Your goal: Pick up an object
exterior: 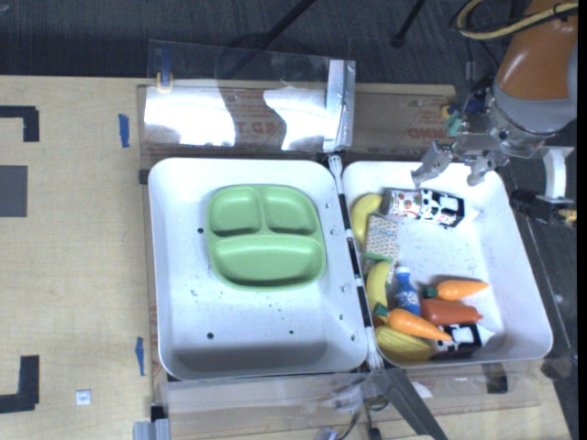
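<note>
the gripper (456, 164) hangs at the upper right of the frame, over the far edge of the right bin (514, 273), with its two fingers spread wide and nothing between them. this looks like the approach step of the pick: the tool is open and poised, but no object has been taken.

the things to choose from lie in the right bin. a black and white patterned box (424, 206) sits just below the gripper, near the bin's top. a banana (364, 214) lies to its left against the divider. lower down are two carrots (461, 290) (417, 324), a small blue bottle (404, 291) and a red block (449, 312), crowded together. the left bin (174, 273) holds a green divided plate (266, 234).

the patterned box seems the nearest target. the next move calls for lowering the open fingers to straddle it, then closing.
</note>
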`<state>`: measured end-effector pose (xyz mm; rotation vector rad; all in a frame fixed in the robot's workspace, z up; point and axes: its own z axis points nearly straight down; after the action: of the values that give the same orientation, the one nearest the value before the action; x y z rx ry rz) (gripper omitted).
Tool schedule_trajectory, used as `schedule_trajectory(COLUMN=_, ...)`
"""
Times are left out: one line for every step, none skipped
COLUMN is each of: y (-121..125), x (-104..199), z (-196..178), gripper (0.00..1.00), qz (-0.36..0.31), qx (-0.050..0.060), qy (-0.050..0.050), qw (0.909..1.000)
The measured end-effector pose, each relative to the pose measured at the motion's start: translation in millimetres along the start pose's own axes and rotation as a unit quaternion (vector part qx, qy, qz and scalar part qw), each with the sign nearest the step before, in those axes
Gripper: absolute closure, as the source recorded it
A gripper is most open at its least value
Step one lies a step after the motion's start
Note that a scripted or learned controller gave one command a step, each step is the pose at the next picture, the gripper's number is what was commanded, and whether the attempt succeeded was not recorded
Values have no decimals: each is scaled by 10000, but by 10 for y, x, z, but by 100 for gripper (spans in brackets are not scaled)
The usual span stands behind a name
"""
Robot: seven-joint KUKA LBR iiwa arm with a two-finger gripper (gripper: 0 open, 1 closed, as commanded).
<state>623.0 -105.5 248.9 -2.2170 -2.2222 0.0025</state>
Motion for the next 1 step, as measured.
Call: schedule_trajectory(y=446, x=-309, z=15, gripper=0, qz=872, qx=-28, qy=-12, qw=9962)
